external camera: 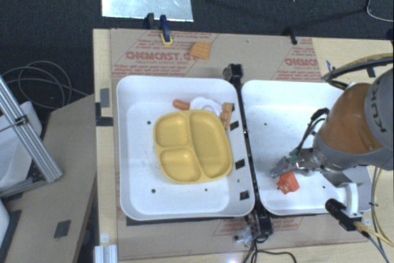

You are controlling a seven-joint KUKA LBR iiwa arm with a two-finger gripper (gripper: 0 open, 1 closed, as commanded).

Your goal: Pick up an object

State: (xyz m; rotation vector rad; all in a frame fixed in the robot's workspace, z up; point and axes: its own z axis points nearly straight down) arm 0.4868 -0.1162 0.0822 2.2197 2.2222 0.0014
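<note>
**Arm low over the right bin, gripper beside a small orange block**

The arm point(357, 123) reaches in from the right, and its gripper point(287, 167) sits low in the right bin point(271, 101), with an orange block point(288, 182) just below the fingertips. The block appears to rest on the bin floor, touching or nearly touching the metal tips; whether the gripper is spread, pressed together or pinching the block cannot be told at this slant. The left bin point(135, 132) holds a yellow divided tray point(192, 146), with a small sausage-like piece point(181, 105), a white object point(206, 106) and a tan block point(226, 114) at its far edge. A flat tan piece point(201, 49) lies outside both bins on the cardboard beyond them.

Likely hazards (judged from this single view): the block lies slightly to one side of the fingertips, so they could meet off-centre and push it away across the smooth floor. A grip on one corner alone may let the block twist free on lifting. The block is also fairly near the bin's near wall, which leaves little room for a corrective approach.
</note>
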